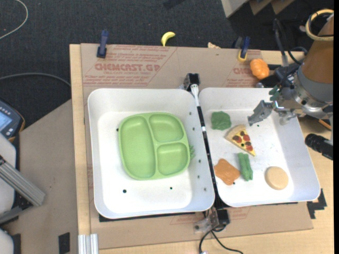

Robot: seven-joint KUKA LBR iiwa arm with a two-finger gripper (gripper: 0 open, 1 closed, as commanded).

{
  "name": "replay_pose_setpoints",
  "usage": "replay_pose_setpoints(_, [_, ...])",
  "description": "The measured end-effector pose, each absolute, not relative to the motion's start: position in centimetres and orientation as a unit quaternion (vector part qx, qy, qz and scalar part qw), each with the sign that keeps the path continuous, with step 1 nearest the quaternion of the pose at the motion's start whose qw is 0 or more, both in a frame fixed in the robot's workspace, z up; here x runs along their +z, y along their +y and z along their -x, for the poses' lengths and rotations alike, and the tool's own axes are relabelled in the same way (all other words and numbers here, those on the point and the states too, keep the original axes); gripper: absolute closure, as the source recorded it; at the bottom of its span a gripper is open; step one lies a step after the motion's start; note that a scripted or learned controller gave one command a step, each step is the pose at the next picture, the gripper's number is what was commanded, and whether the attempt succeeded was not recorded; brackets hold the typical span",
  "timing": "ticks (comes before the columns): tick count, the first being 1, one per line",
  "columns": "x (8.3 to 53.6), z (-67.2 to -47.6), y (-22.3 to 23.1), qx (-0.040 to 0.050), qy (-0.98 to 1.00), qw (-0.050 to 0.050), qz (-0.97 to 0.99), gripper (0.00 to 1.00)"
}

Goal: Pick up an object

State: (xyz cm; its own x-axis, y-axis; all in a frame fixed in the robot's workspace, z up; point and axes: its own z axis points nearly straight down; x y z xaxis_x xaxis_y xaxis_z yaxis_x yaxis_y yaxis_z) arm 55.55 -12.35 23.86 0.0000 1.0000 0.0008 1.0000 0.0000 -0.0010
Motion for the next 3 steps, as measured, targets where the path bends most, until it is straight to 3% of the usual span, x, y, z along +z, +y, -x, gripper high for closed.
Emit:
replay_pose_setpoints(1, [7.9,-56.4,-14.4,0.0013,-0.707,0.002,0.708,0.00])
replay_pose_setpoints(2, [8.4,-51.9,-13.4,0.0011,-0.707,0.003,0.708,0.00])
replay_pose_setpoints(3, [9.5,-52.2,-13.5,-0.0002,-0.706,0.000,0.708,1.00])
